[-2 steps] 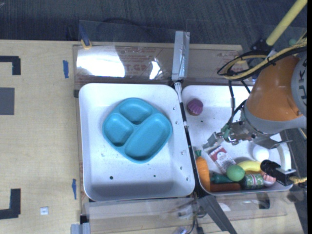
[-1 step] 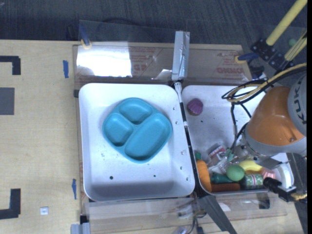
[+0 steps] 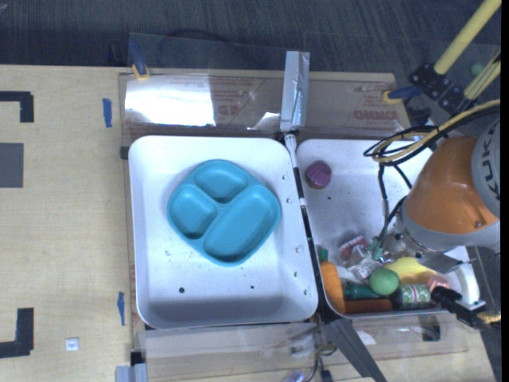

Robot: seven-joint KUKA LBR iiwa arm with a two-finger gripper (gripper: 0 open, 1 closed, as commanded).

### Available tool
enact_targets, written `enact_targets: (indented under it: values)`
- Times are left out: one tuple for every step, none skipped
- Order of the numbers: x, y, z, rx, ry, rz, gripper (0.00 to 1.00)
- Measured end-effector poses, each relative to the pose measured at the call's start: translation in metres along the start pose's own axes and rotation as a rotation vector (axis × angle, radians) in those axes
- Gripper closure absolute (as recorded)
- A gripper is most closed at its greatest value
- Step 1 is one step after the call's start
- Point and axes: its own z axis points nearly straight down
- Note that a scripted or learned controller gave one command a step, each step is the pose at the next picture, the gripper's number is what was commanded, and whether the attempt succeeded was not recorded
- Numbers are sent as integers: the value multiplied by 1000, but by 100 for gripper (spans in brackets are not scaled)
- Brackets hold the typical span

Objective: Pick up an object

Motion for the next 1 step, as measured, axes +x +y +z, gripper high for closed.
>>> enact_targets:
  values:
    - [58,22,-114,13,7,276,100]
